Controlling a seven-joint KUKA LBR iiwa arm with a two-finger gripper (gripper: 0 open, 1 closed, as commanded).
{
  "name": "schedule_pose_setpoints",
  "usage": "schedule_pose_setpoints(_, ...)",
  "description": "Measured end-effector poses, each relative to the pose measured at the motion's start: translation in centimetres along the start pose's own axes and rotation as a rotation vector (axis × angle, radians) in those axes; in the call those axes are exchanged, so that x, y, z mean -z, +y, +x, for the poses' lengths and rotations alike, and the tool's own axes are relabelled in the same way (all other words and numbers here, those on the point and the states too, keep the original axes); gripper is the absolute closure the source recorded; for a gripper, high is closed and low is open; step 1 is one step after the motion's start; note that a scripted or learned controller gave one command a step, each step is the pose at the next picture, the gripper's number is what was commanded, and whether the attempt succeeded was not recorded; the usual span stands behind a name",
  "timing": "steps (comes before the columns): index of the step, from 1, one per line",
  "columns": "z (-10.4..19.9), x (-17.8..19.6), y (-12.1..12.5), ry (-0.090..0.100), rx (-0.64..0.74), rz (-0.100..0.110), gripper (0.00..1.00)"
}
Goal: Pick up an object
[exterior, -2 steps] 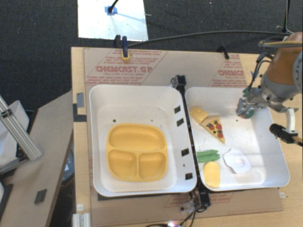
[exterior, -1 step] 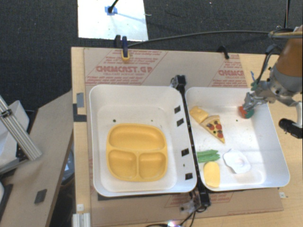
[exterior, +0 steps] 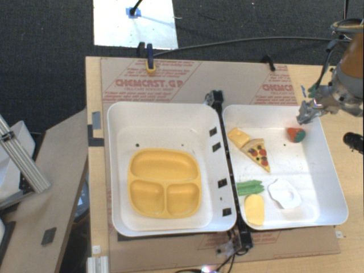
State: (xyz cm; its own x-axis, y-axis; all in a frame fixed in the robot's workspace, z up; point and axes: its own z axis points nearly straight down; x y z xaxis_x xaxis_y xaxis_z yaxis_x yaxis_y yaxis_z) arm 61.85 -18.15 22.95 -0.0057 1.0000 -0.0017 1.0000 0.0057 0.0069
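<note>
At the upper right of the frame, the gripper (exterior: pixel 306 116) is hanging just above a red toy (exterior: pixel 295 134) lying in the right bin (exterior: pixel 333 175). Whether it is gripping anything is impossible to tell.

Pretty bright and even overall, light seemingly from overhead. Soft, short shadows under the yellow three-compartment plastic tray (exterior: pixel 165 182) and along the inner walls of the two shallow white bins (exterior: pixel 318 169). Whites nearly blown out, especially the white paper sheet (exterior: pixel 135 16) up top. Slightly soft and grainy throughout, small toy food items lacking crisp detail. Dark carpet (exterior: pixel 45 50) noisy, almost featureless.
</note>
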Motion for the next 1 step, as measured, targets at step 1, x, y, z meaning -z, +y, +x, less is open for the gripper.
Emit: schedule_pose_setpoints(1,-0.02,3.15,0.14,0.000,0.000,0.002,1.00)
